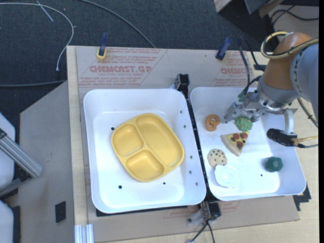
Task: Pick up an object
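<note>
Hovering over bumpy green broccoli (pixel 244 123) in right bin (pixel 253 189), tool (pixel 246 111), finger state unclear

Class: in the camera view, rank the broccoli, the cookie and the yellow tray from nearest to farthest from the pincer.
1. Broccoli, right bin, right under the pincer.
2. Cookie, same bin, lower left.
3. Yellow tray, left bin.

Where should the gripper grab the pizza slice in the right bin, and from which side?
Grip the pizza slice across its two long slanted edges, near the wider crust end, coming straight down from above. It lies flat on the right bin floor, with open space beside both edges, though the broccoli sits close above.
</note>
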Motion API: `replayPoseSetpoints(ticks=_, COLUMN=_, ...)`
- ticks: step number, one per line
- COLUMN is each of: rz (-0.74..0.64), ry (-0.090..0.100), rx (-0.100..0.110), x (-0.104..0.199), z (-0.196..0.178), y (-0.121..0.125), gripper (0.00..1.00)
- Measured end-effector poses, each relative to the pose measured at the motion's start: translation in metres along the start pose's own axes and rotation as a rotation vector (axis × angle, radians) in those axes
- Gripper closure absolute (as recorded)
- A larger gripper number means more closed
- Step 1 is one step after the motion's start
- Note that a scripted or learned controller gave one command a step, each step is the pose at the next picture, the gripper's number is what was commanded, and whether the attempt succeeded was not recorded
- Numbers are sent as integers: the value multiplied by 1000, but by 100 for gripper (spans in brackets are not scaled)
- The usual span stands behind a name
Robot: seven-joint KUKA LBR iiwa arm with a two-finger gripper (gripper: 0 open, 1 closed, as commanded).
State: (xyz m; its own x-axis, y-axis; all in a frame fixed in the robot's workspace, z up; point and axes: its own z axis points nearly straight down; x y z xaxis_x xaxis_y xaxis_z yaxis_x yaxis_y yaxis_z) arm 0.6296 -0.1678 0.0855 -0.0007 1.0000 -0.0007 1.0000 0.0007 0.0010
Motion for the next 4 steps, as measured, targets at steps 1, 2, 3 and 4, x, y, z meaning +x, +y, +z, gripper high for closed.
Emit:
replayPoseSetpoints(ticks=1, rz=0, ry=-4, rx=-12, x=-2, z=-17, y=3, gripper=100)
replayPoseSetpoints(ticks=2, rz=-1, ry=-1, rx=-5, x=2, z=-62, y=8, gripper=100)
replayPoseSetpoints(ticks=3, rz=-1, ry=-1, rx=-8, x=0, z=-128, y=8, gripper=100)
replayPoseSetpoints(ticks=4, rz=-1, ry=-1, rx=-2, x=0, z=-124, y=9, gripper=100)
